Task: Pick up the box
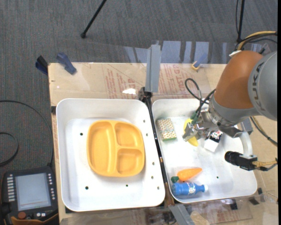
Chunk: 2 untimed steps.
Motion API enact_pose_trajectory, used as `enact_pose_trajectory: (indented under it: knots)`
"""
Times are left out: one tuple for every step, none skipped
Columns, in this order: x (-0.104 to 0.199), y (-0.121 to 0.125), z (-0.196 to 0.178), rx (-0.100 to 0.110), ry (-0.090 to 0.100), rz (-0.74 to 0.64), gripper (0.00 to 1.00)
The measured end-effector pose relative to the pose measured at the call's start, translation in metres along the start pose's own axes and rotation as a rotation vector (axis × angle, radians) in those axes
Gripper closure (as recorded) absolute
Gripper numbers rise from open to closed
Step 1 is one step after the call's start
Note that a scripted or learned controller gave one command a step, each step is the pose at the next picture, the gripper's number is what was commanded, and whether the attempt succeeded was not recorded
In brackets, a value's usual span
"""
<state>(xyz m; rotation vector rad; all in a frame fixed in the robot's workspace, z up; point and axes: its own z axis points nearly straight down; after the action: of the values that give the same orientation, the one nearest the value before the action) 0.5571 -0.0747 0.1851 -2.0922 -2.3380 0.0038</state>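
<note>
A small white box [211, 143] with dark print lies tilted in the right bin [234, 184], near its middle. My gripper [199, 128] hangs just over the box's left side, and the grey arm with its orange band [239, 81] covers the bin's upper right. A yellow object [192, 138] lies right beside the gripper on its left, touching the box. Whether the gripper touches the box is hidden by the wrist. A flat green patterned pad [166, 128] lies further left in the same bin.
An orange carrot toy [190, 173] and a blue bottle [188, 188] lie at the right bin's front left. A yellow divided plate [115, 147] sits in the left bin [70, 125]. A black cable connector [238, 158] hangs over the right bin's right side.
</note>
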Motion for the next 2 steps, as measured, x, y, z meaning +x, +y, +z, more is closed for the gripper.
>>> enact_pose_trajectory:
  knots:
    - [-0.020,-0.029,0.007,0.002,0.001,0.265,1.00]
    - [-0.049,-0.046,0.019,0.002,0.001,0.335,1.00]
